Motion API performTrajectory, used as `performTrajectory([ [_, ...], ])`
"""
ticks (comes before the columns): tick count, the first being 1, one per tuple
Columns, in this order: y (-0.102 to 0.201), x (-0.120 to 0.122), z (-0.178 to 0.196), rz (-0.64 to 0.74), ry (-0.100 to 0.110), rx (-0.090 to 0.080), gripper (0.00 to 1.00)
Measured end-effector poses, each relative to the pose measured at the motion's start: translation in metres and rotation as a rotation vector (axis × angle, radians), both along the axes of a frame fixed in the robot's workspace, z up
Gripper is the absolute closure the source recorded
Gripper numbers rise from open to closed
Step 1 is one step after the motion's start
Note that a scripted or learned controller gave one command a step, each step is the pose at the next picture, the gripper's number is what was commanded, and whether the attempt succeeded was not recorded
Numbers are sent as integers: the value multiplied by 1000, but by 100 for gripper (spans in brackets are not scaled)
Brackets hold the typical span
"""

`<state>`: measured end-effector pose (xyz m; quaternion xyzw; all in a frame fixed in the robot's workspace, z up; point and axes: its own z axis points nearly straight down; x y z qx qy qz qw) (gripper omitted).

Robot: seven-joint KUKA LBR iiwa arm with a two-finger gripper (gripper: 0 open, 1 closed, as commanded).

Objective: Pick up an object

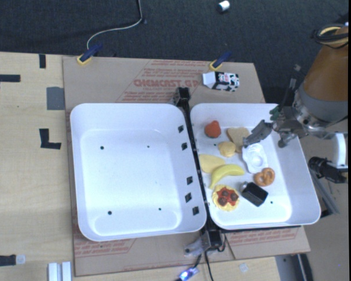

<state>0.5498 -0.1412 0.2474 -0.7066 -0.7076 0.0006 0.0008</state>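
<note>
The right bin (298, 206) holds several small items. Among them are a red tomato-like piece (212, 129), a tan bread slice (238, 134), a banana (226, 172), a white lump (254, 156), a pretzel (264, 176), a small pizza (226, 197) and a black block (254, 194). My gripper (268, 138) hangs over the bin's upper right part, just above and to the right of the white lump. Its fingers stand apart, open, with nothing between them.
The left bin (82, 157) lies beside the right one, with a black hinge strip (189, 157) between them. A small black-and-white carton (222, 80) sits on the cardboard behind the bins. The arm's orange band (330, 69) is at the right edge.
</note>
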Motion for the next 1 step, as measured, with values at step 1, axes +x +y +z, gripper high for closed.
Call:
performTrajectory([
  [1, 31, 46, -141, 3, 6, 2, 0],
])
